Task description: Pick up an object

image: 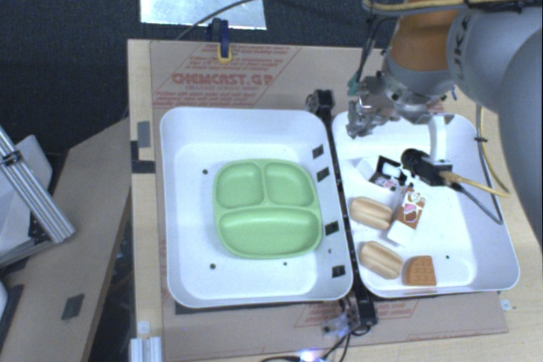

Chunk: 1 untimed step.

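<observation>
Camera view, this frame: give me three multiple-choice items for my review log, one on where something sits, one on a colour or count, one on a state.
1. Where does the divided plate sit?
A. In the left bin
B. In the right bin
C. On the bare bench outside both bins

2. What colour is the divided plate?
A. Red
B. Light green
C. Black

3. Where is the claw relative to the two bread rolls?
A. Clamped on a roll
B. Over the far end of the right bin, apart from the rolls
C. Resting on the plate

Answers:
1 A, the plate lies flat in the middle of the left bin.
2 B, all three compartments are pale green.
3 B, the claw hangs near the right bin's far left corner, while the rolls lie nearer the front.
</observation>
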{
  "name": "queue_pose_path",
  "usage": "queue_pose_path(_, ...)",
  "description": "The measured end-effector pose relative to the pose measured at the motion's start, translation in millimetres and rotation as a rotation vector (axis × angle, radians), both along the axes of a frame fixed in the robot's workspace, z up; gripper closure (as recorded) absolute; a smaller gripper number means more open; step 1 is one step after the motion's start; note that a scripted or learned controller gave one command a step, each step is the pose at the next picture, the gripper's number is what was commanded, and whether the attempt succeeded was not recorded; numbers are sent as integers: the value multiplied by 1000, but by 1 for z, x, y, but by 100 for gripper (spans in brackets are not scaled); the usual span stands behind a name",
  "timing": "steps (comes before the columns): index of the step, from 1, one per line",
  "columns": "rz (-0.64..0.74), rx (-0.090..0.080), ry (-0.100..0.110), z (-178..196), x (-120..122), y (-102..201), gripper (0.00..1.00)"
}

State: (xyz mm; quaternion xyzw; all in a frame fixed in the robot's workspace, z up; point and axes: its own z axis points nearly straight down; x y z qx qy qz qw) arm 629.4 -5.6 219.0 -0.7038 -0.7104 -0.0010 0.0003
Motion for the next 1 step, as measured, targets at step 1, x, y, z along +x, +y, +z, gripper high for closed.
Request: queue_pose_path(1, 1, 1, -1, 11, -6, 51, 100)
